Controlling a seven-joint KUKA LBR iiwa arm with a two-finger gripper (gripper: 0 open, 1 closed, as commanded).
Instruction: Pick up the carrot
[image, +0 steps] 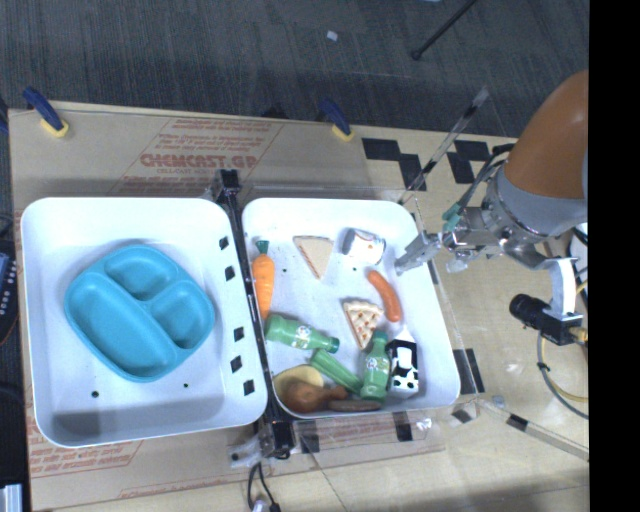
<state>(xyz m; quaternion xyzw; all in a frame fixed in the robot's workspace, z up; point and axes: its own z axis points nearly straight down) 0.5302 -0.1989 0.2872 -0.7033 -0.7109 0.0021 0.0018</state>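
The carrot (263, 284) is orange with a green top. It lies lengthwise against the left wall of the right bin (440, 330), green end pointing to the back. My gripper (412, 257) hovers over that bin's right rim near the back, far to the right of the carrot and apart from it. Between the two lie a tan triangular bread slice (314, 254) and a white cup (362, 243). I see nothing held at the gripper's tip.
The right bin also holds an orange sausage (384, 295), a pizza slice (361, 320), a green bottle (300, 335), a green can (376, 365), a black-and-white carton (402, 365) and a brownish banana (310, 392). A blue divided plate (140, 310) sits in the left bin (40, 300).
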